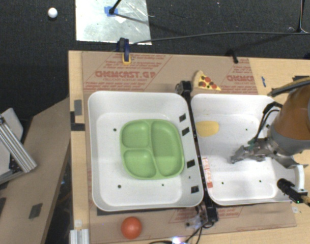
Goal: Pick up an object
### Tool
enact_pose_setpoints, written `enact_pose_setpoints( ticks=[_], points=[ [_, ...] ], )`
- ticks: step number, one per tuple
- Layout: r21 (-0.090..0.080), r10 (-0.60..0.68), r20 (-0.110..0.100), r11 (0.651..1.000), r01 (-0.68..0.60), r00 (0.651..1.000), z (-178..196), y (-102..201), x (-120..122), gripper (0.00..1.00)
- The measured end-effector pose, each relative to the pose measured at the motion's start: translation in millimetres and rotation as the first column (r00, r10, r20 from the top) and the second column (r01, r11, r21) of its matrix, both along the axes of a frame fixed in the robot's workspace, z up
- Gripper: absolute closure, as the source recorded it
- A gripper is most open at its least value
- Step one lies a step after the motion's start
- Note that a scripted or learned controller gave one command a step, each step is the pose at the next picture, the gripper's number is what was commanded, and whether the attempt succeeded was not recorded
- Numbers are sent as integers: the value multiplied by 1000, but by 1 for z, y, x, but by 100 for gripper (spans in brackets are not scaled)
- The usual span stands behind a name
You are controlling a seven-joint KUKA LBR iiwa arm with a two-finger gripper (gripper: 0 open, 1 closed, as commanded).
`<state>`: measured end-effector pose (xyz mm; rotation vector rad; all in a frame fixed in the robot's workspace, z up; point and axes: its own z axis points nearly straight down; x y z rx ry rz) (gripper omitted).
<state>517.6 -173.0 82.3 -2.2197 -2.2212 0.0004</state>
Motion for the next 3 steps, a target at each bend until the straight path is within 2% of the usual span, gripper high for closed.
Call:
enact_pose_setpoints(
  ticks=[1, 3],
  points=[
    [-2, 1, 5, 1000, -1, 1000, 13, 0, 1, 100],
    [-3, 4, 10, 1000, -4, 1000, 142, 1, 4, 100]
  ],
)
